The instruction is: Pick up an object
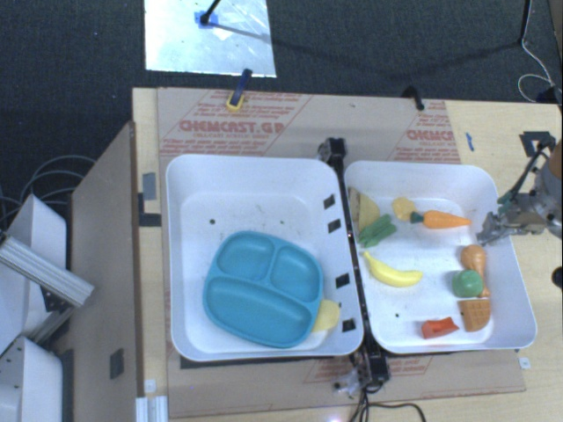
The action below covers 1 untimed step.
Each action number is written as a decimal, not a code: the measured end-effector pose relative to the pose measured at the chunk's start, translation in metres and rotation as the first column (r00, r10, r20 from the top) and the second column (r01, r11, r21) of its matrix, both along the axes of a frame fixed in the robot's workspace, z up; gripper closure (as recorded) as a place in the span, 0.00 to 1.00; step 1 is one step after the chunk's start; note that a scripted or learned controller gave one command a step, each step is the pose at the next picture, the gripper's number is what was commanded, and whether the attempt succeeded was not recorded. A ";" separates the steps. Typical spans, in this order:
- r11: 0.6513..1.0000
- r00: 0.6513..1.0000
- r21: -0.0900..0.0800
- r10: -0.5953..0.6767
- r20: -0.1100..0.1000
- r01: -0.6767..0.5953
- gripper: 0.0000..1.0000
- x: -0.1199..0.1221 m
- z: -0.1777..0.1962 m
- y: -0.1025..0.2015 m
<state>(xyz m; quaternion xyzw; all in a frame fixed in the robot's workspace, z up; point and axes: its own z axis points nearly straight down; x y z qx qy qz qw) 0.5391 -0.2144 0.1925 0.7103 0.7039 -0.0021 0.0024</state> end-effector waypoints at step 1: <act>1.000 1.000 0.004 0.009 0.004 -0.009 1.00 -0.039 0.044 0.007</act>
